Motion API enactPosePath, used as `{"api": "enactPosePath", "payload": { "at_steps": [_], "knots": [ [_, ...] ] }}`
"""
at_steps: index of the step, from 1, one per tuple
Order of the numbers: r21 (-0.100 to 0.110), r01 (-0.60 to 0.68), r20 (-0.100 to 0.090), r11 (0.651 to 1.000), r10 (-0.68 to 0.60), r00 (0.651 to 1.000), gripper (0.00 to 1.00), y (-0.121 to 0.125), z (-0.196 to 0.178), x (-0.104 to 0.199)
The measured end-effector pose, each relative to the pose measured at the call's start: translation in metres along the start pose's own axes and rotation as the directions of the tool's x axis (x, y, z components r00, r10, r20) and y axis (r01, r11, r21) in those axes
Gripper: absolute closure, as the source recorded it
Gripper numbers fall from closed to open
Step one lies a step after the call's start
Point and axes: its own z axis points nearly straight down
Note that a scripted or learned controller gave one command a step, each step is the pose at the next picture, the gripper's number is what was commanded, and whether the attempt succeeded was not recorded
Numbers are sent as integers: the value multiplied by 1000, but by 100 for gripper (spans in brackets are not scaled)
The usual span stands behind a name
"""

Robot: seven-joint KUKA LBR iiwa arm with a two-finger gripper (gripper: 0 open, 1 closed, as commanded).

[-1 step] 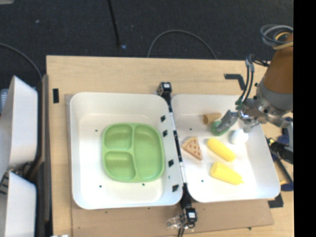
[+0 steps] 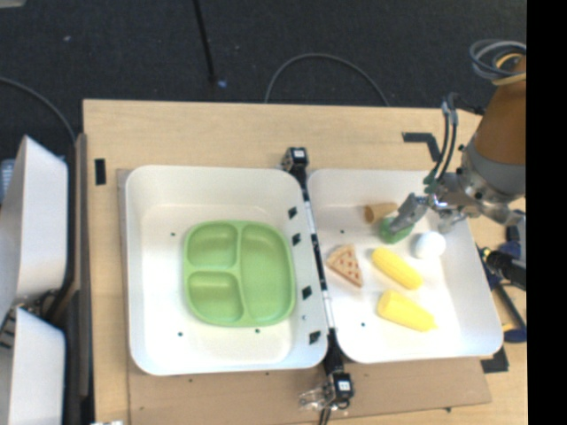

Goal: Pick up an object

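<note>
Our end effector (image 2: pixel 409 216) hangs low in the right bin (image 2: pixel 478 326), touching a green object (image 2: pixel 392 231); we cannot tell its state. Just beside it lie a brown piece (image 2: pixel 380 212) and a white ball (image 2: pixel 430 244), with two yellow corn pieces (image 2: pixel 397 268) and a pizza slice (image 2: pixel 345 265) nearer us. Our left bin (image 2: pixel 151 326) holds a green divided plate (image 2: pixel 239 273).

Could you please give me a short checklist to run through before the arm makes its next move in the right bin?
1. Gripper over the right bin: ok.
2. Green object right at the gripper: ok.
3. Green object gripped between the fingers: cannot tell.
4. White ball apart from the green object: ok, narrowly.
5. Brown piece clear of the gripper's path: not ok, it lies close beside.
6. Pizza slice and two yellow pieces away from the gripper: ok.
</note>
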Motion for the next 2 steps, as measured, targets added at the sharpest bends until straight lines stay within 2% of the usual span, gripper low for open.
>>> {"api": "enactPosePath", "payload": {
  "at_steps": [2],
  "knots": [
    [5,-3,0,1000,3,1000,0,2,126,-3]
  ]
}}
